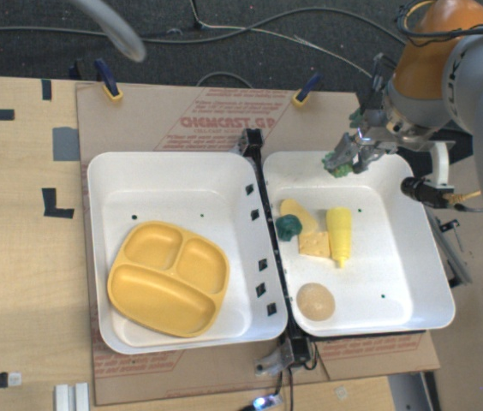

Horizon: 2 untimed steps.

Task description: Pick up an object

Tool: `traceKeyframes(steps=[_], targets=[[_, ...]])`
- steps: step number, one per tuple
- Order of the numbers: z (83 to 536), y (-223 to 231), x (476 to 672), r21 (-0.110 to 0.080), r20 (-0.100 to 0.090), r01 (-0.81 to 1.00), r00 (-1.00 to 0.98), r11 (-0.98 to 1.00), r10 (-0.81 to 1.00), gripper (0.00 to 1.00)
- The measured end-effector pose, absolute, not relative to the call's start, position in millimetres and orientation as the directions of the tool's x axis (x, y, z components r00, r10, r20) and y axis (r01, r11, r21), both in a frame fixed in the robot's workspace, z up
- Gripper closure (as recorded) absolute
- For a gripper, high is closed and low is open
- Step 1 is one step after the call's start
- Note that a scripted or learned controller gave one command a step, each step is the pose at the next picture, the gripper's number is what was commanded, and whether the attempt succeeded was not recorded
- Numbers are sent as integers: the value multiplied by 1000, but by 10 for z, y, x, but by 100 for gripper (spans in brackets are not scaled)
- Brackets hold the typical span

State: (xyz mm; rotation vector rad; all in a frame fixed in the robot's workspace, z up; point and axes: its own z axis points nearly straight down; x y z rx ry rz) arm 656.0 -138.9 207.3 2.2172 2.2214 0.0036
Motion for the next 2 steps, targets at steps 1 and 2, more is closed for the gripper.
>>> traceKeyframes(steps=[1, 2], targets=[[2608, -1384, 6469, 4, -1, 1000, -2, 2, 1000, 100], [2653, -860, 6327, -1, 1, 1000, -6, 6, 1000, 100]])
